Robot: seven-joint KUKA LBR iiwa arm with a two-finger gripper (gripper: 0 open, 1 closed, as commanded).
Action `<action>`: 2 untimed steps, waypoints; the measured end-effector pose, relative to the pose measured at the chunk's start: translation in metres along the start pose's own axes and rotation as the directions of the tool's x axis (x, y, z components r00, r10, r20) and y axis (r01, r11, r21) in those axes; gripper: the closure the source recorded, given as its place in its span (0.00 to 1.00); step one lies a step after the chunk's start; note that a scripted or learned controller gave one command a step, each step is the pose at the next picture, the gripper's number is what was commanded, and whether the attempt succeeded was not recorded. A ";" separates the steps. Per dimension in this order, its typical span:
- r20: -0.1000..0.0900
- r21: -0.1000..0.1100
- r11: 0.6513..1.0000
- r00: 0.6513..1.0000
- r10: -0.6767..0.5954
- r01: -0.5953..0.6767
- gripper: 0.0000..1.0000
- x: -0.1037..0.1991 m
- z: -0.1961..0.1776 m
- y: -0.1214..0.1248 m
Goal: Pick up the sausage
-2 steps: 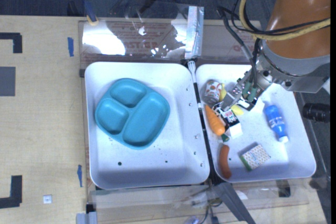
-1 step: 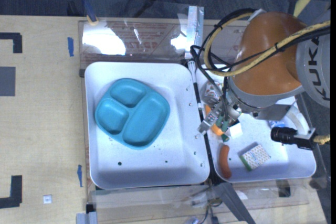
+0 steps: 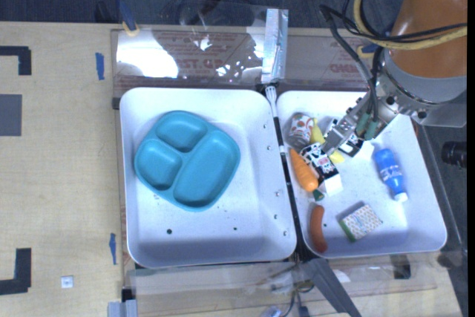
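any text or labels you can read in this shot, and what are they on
Nothing reads in full.
Cardboard behind the bins: reddish print, blurred by glare on its plastic cover.
Cardboard strip behind the right bin: red letters, too blurred to quote.
Blue bottle: no legible label.
Patterned box: too small to read.
Black and white carton: print too small to read.

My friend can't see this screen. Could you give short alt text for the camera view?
A sausage lies at the near edge of the right bin, while the robot's gripper hangs above a carrot farther back. A blue bottle lies nearby; the left bin holds a blue divided plate.
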State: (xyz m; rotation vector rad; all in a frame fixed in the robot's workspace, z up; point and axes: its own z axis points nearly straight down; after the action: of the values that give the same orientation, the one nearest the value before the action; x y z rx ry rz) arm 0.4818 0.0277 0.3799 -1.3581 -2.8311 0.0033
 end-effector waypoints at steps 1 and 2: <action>0.005 -0.003 0.903 0.903 -0.430 0.430 1.00 -0.031 -0.054 -0.018; 0.008 -0.003 0.901 0.901 -0.433 0.433 1.00 -0.032 -0.063 -0.015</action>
State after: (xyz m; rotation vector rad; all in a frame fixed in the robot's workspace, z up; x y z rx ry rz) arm 0.4901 -0.0062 0.4425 -0.6976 -3.0694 0.0006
